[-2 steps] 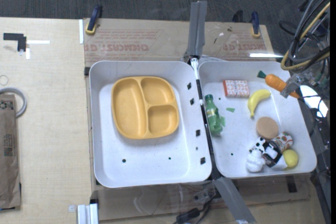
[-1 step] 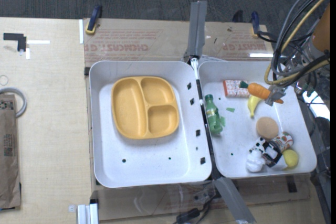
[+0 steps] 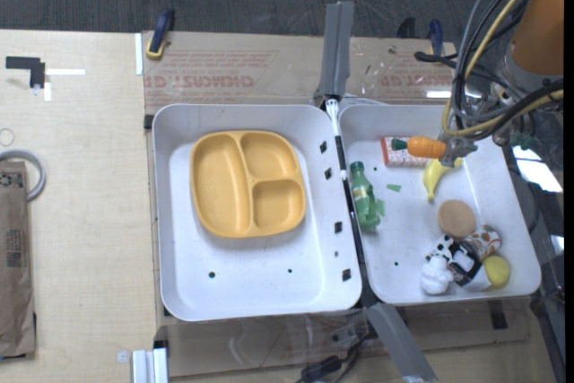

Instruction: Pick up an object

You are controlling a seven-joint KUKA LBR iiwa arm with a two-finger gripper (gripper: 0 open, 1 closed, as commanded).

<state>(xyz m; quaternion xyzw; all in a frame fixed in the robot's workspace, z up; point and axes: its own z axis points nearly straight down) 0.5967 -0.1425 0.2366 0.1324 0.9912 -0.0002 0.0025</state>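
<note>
Hanging over the far part of the right bin (image 3: 525, 220), on the grey arm (image 3: 538, 22) that comes in from the right under a loop of cables. Claw (image 3: 456, 146) poised at the upper tip of a yellow banana (image 3: 434, 178) and close beside the right end of an orange carrot (image 3: 427, 145); contact with either impossible to judge. Clenched or released: cannot tell, with the tip lost among dark metal and hoses.

Lying across a red and white packet (image 3: 397, 154), the carrot, near the bin's far wall. Curving down and to the left below it, the banana. Nearer the camera, a round brown piece (image 3: 456, 217), apart from the banana. Clustered in the near right corner, a black and white toy (image 3: 447, 266) and a yellow lemon (image 3: 496, 271), with the toy touching the lemon. Resting along the left wall of the same bin, a green bottle (image 3: 364, 195), with a small green scrap (image 3: 394, 187) just to its right.

Sitting in the left bin (image 3: 179, 282), a yellow divided plate (image 3: 249, 184), flat and towards the far side. Spread under both bins, brown cardboard (image 3: 233, 67), pinned at the far edge by a blue clamp (image 3: 161, 32). Lying on the tabletop (image 3: 81, 157) at far left, a brown paper bag (image 3: 15, 265).
</note>
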